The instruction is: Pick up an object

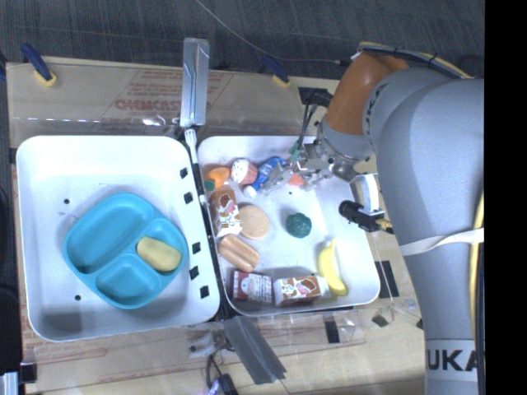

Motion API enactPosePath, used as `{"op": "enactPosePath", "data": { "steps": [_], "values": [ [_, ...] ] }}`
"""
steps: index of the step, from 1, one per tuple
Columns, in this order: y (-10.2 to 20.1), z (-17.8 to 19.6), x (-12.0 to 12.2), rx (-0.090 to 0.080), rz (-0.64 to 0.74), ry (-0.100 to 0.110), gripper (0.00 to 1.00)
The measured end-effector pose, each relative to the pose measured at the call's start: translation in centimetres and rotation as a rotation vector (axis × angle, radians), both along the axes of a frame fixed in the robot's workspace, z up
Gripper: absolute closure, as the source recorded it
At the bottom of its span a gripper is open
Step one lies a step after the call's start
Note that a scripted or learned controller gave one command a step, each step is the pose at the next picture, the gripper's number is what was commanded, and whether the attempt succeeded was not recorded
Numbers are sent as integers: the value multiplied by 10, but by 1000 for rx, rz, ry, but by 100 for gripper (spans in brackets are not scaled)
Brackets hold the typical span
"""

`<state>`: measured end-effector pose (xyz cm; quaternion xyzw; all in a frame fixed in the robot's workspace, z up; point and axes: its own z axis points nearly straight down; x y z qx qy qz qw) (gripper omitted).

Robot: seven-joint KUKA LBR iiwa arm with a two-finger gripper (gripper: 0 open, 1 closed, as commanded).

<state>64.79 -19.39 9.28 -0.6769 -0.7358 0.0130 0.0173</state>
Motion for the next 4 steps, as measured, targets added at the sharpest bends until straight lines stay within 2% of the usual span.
{"op": "enactPosePath", "data": {
  "steps": [1,2,3,4],
  "values": [
    [-8,-1,-52,-3,48,-40,0],
    [26,-1,-102,-3,-5,-40,0],
    [25,8,-102,-3,-1,-40,100],
    [110,104,-94,-2,-33,-51,100]
  ]
}}
